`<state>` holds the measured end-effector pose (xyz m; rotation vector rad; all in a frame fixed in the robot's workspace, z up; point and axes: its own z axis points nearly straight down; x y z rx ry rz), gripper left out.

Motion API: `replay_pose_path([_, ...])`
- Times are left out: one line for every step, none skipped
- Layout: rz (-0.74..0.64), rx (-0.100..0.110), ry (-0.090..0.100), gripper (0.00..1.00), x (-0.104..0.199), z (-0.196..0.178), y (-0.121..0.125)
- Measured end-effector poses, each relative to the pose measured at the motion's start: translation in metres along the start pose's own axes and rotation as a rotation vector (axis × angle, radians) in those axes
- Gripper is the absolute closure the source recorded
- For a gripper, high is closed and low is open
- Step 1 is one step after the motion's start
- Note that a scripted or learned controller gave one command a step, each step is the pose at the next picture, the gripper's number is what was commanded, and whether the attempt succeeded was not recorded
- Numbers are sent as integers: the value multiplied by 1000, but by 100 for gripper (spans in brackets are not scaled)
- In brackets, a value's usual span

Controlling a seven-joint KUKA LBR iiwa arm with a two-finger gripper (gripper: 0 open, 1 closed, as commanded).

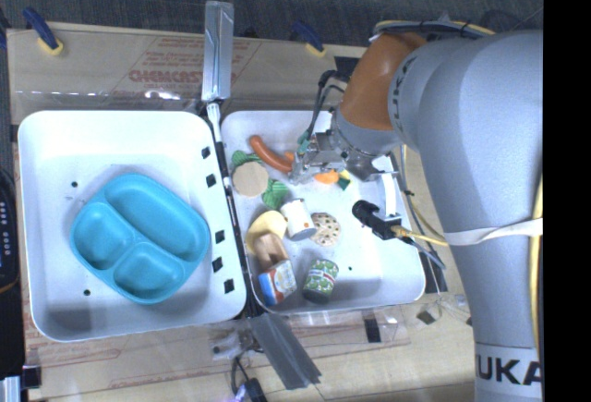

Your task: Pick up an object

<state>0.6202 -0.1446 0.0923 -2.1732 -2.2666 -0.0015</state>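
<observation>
Camera view was taken from above the bench (92, 58), and two white bins were seen side by side. In the left bin (46, 151), a blue divided tray (138, 237) was laid slightly left of the frame's centre, tilted on a diagonal. In the right bin (406, 275), a cluster of small objects was gathered along its left half: an orange sausage-like piece (271, 153) at the upper part, a round tan disc (249, 179) just below it, a green piece (275, 195) beside that, a small white cylinder (298, 219), a speckled cookie-like disc (325, 227), a yellow piece (267, 225), a small carton (279, 280) and a green can (320, 279) near the bin's lower edge. The gripper (319, 164) was lowered over the upper middle of the right bin, just beside the sausage-like piece, with a small orange and green object (330, 176) touching or just under it. Whether anything was gripped could not be told. The grey arm (480, 160) was stretched in from the right of the frame.
</observation>
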Motion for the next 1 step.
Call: replay_pose_path([18,1,-1,0,23,0,38])
